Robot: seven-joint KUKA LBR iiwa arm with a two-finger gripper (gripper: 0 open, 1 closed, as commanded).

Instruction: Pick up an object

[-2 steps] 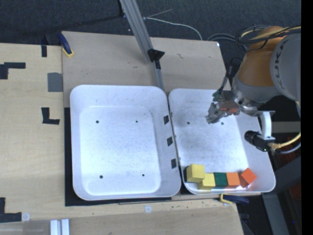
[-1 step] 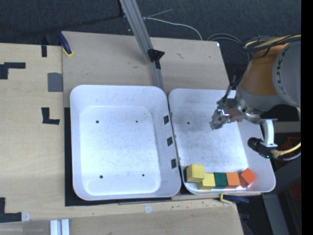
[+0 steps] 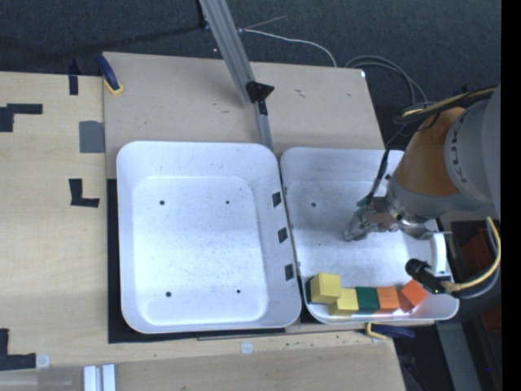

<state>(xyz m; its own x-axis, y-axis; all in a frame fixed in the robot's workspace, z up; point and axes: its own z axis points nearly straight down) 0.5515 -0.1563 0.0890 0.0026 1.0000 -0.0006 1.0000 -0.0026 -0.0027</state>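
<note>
Camera view shows the pincer point(image 3: 356, 228) low over bare floor of the right bin point(image 3: 326, 177), its spread impossible to tell, with the pick not yet made: the blocks point(image 3: 362, 296) lie untouched along the near wall.

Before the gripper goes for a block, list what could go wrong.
1. The blocks, from the yellow block to the orange block, sit packed in a row against the right bin's near wall, so fingers may not fit between them.
2. The gripper hangs over bare floor; closing there would likely grab nothing.
</note>
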